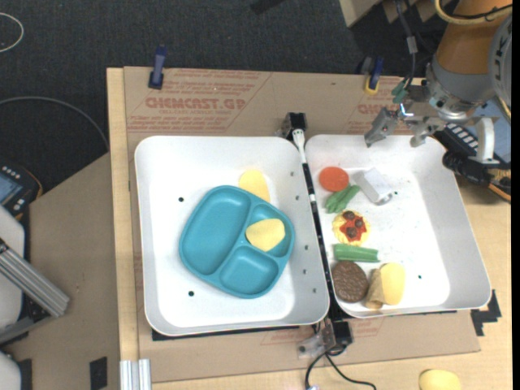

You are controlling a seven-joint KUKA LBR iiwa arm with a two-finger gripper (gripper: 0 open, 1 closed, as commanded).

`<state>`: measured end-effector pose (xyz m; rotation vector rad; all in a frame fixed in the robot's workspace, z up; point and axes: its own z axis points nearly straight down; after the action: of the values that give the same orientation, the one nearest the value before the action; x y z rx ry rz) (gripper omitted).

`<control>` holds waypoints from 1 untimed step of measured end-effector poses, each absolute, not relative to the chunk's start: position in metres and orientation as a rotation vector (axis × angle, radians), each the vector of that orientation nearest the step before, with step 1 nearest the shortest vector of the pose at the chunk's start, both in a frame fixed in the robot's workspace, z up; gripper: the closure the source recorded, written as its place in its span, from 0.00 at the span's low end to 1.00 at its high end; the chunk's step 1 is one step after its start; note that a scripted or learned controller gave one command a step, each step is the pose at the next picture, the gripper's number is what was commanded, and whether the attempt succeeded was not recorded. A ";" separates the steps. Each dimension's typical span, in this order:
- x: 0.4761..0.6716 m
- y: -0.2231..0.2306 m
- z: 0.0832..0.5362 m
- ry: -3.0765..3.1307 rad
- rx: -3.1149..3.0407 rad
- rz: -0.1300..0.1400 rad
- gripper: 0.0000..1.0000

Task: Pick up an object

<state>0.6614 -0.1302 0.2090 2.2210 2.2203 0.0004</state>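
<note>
The left bin [154, 218] holds a blue divided tray [219, 246] lying at a slant near its middle. A pale yellow piece [265, 233] sits in the tray's right-hand compartment, and a second yellow piece [254, 183] lies on the bin floor just beyond the tray's upper edge, touching or nearly touching it. A black strip [307, 187] runs along the seam between the two bins.

The right bin [455, 242] carries a scatter of toy food, crowded toward its left side. Nearest the seam at the top lies a red round piece like a tomato [332, 178], with a green pod [342, 197] just below it. A white block [377, 185] lies to the right of the tomato, a little apart. Below the pod sits a small pizza slice [351, 227] in yellow with red and dark spots, then a long green piece [356, 253] lying flat. At the bin's near end a brown round patty [350, 280] touches a tan wedge [375, 289], which leans against a yellow potato-like lump [392, 283]. These three sit packed together.

The gripper [397, 130] hangs over the far rim of the right bin, above and to the right of the white block, well apart from the food. Its two fingers are spread wide with nothing between them.
</note>
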 end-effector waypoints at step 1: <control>0.607 -0.013 0.184 2.234 2.220 -0.004 0.00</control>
<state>0.6068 -0.0133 0.1835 2.2197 2.2344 -0.0041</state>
